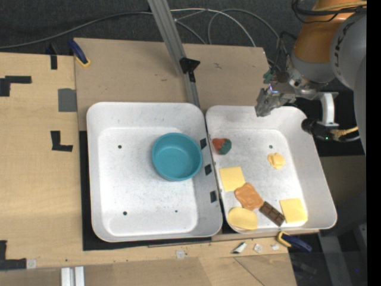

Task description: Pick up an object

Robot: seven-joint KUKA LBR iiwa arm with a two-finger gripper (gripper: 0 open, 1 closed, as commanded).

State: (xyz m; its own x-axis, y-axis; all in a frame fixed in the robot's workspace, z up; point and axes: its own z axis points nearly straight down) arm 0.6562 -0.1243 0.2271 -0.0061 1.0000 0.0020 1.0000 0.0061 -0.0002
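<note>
The right bin [309,159] holds several small items. A red and green piece [222,145] lies near its left wall, and a small yellow lump [276,159] sits toward the right. A yellow square [232,177], an orange-brown piece [248,195], a pale yellow oval [243,218], a dark brown bar [272,213] and another yellow square [293,211] crowd the front. My gripper [264,108] hangs over the bin's back rim, apart from all of these, with nothing seen in it.
A teal bowl [176,156] stands in the left bin [113,177] near its right side. A slanted metal pole [172,40] rises behind the bins. Cables run across the dark floor at the back. A yellow-blue clamp [293,241] grips the bench's front edge.
</note>
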